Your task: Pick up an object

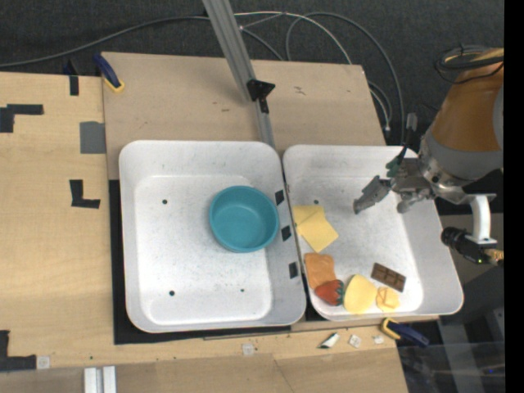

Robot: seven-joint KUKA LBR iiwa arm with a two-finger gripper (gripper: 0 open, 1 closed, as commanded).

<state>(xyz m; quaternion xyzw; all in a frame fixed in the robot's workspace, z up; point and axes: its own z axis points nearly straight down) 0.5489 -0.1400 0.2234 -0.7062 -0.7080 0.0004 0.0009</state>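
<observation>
My gripper (386, 202) hangs over the right bin (348, 166), in its upper right part, with the fingers spread open and nothing between them. Below and left of it a yellow slice (316, 227) lies flat near the bin's left wall. Along the bin's front edge sit an orange block (320, 265), a red piece (329, 292), a round yellow piece (359, 294), a brown bar (388, 277) and a small yellow piece (388, 300). A blue bowl (243, 218) stands in the left bin (155, 178).
A slanted metal pole (237, 51) crosses the bench behind the bins and ends near their shared wall. Cables trail across the dark floor at the back. Small clips lie on the bench in front of the right bin.
</observation>
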